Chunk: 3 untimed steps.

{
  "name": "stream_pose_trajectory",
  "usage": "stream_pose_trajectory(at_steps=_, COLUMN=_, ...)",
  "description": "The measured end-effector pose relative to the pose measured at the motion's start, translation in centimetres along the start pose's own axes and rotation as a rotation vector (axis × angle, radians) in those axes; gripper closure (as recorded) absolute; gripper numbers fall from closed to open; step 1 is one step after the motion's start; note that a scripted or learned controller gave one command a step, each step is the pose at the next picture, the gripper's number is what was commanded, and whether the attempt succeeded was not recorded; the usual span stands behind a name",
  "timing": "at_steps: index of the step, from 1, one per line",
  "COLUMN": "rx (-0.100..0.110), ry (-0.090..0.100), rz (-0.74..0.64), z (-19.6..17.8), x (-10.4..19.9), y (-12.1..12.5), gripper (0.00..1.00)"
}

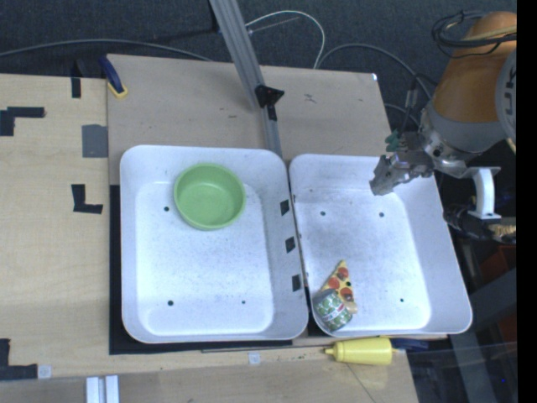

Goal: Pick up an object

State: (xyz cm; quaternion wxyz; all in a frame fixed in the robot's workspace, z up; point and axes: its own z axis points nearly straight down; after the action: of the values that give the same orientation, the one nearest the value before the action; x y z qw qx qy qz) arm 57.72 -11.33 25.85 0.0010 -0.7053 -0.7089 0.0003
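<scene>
Gripper hangs over the right bin near its top right corner (finger state: can't tell), well apart from the likeliest target, 1 colourful can at the bottom left corner; green bowl sits in the left bin.

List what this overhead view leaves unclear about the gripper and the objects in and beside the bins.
- gripper: too small and blurred to tell finger state.
- colourful object in the right bin: too blurred to identify.
- yellow bottle: label, if any, unseen.
- green bowl: nothing hidden.
</scene>
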Motion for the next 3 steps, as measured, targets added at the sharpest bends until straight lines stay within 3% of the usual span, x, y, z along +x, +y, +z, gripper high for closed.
stream_pose_trajectory(at_steps=3, rx=0.003, ry=0.0, rz=0.0, z=2.5, x=15.0, y=-5.5, gripper=1.0)
